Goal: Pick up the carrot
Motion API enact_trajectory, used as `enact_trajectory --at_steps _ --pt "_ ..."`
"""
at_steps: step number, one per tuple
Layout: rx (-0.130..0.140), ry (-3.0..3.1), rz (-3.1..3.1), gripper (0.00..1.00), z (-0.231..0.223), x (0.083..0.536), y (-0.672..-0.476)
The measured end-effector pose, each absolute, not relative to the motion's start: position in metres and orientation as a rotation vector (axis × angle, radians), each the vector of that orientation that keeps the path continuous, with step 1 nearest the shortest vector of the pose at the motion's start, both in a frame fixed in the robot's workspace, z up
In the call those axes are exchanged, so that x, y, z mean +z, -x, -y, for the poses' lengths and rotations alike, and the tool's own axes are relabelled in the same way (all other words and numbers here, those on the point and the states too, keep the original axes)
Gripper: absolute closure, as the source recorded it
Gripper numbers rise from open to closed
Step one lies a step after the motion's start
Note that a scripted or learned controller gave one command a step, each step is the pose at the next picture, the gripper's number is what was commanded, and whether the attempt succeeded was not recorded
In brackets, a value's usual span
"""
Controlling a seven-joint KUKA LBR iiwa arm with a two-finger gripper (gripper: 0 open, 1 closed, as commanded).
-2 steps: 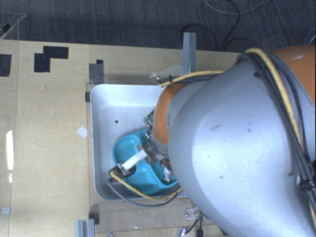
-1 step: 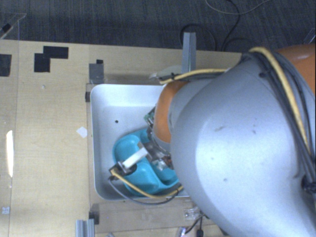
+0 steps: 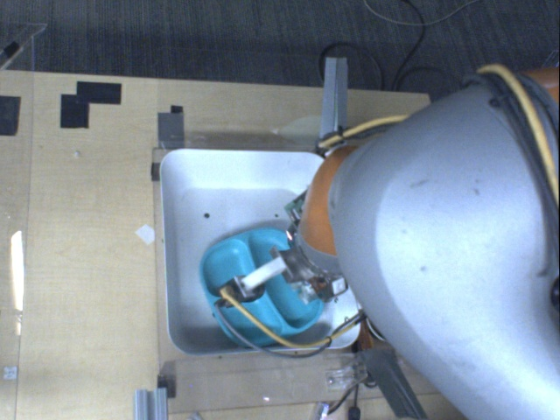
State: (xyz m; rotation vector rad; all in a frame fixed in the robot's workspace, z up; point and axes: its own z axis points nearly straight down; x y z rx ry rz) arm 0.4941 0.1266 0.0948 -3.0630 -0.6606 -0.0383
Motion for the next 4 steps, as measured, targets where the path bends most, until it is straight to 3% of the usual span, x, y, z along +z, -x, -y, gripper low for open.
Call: enact_trajectory --at_steps 1,2,3,4 --pt "-0.007 3.030 0.821 1.00 -0.200 0.167 -0.568" --pt "-0.052 3.080 0.578 1.00 -0.221 0.111 -0.509" --pt "-0.060 2.989 0.948 1.00 -0.240 0.106 -0.582" --pt "-0.067 2.711 1.585 1.00 -0.224 0.107 -0.581"
